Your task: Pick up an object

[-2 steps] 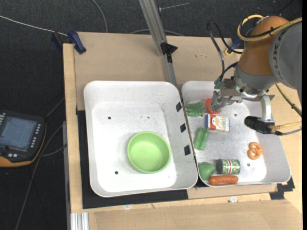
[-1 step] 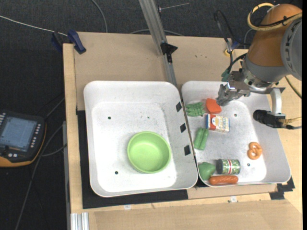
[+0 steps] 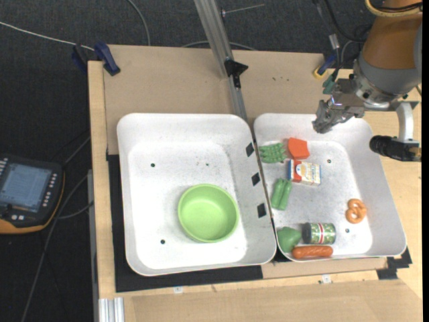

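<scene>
Big green bowl [image 3: 208,212] sits alone in the left bin [image 3: 137,146], while the toys crowd the right bin [image 3: 382,200], orange block [image 3: 297,147] nearest. The hand [image 3: 330,118] hovers over that bin's back rim carrying nothing, its spread impossible to tell, probably lining up a descent.

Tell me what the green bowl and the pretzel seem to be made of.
Green bowl: likely moulded plastic, with a smooth, uniform pale green and a soft sheen.
Pretzel: probably plastic toy food, in glossy, even orange-brown; too small to be sure.
</scene>
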`<state>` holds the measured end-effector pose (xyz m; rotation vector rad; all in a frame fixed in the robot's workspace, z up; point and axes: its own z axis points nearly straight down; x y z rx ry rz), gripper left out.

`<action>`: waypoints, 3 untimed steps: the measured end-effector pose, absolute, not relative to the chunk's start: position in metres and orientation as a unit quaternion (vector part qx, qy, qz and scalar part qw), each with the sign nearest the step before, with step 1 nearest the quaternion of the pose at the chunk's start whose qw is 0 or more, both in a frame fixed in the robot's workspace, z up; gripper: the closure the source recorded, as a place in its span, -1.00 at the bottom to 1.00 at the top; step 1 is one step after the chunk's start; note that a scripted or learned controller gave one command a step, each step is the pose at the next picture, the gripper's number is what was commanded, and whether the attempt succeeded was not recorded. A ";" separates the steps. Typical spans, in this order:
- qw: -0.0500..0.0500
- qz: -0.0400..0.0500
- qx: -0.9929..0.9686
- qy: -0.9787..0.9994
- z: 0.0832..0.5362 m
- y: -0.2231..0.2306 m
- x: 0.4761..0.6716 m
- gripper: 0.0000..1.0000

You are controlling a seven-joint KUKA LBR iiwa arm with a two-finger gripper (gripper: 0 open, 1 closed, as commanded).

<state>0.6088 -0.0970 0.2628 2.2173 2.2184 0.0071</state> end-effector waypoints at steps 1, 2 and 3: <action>0.000 0.000 0.706 0.709 0.248 -0.047 0.601 1.00; -0.001 0.000 0.705 0.709 0.241 0.014 0.590 1.00; -0.001 0.000 0.705 0.709 0.231 0.071 0.576 1.00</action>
